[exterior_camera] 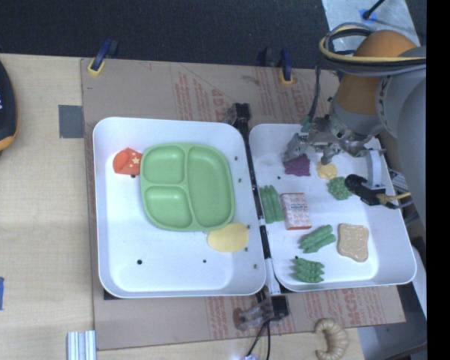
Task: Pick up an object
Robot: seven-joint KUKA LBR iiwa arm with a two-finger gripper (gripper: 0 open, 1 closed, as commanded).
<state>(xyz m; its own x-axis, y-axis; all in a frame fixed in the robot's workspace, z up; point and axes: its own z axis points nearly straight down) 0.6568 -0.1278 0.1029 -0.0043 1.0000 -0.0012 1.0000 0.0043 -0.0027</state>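
Observation:
My gripper (301, 147) hangs low over the back of the right bin (394, 265), just above a small purple piece (298, 166). Nothing shows as held by it. Close by lie a little yellow piece (327, 171) and a green broccoli-like piece (339, 189). Further forward in the same bin are a long green bean (270, 203), a pink and white packet (295, 211), a green pea pod (317, 238), a tan bread slice (353, 242) and a bumpy green piece (307, 269).
The left bin (135, 268) holds a green divided plate (187, 186), a red piece with a star (127, 161) and a pale yellow piece (228, 238). A black part (364, 189) juts over the right bin beside the arm (364, 88). A tan curled object (332, 338) lies on the bench in front.

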